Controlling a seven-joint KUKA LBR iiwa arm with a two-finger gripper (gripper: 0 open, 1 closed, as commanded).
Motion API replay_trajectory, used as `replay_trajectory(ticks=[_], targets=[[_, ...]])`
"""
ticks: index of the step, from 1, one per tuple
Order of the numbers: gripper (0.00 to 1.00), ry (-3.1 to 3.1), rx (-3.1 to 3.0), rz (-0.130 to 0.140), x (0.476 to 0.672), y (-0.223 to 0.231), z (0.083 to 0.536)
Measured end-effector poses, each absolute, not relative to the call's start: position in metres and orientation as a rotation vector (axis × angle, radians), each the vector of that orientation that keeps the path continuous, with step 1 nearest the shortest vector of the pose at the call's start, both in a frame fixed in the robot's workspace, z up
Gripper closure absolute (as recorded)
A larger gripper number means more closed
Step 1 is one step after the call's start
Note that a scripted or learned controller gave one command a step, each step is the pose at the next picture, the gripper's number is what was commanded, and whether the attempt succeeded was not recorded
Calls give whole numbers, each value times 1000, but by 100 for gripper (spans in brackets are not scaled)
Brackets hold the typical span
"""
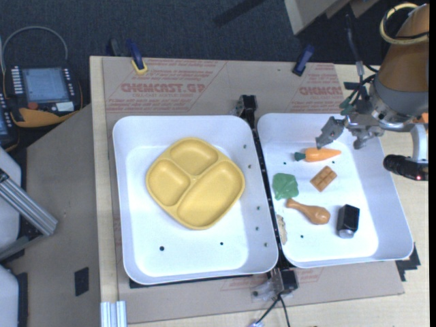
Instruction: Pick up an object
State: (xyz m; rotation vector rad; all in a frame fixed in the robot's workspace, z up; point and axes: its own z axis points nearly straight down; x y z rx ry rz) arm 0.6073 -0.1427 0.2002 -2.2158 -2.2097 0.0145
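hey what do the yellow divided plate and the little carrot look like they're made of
Yellow divided plate: likely molded plastic, matte to satin; one even colour with soft rounded compartment ridges. Carrot: probably toy plastic or rubber, smooth; flat uniform orange with a dark green tip. Neither can be confirmed from looks alone.

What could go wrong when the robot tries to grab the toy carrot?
The gripper hangs over the far end of the right bin, just above the carrot. The carrot is thin and round, so it might roll or slip away. The brown waffle piece lies close beside it and could get bumped. The bin's far wall is near too, so the jaws might knock it.
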Motion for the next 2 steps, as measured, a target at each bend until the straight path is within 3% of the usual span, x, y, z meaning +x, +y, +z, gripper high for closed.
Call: replay_trajectory(ticks=[1, 2], targets=[[0, -2222, -2221, 0, 610, -142, 209], [0, -2218, -2218, 5, 615, -143, 165]])
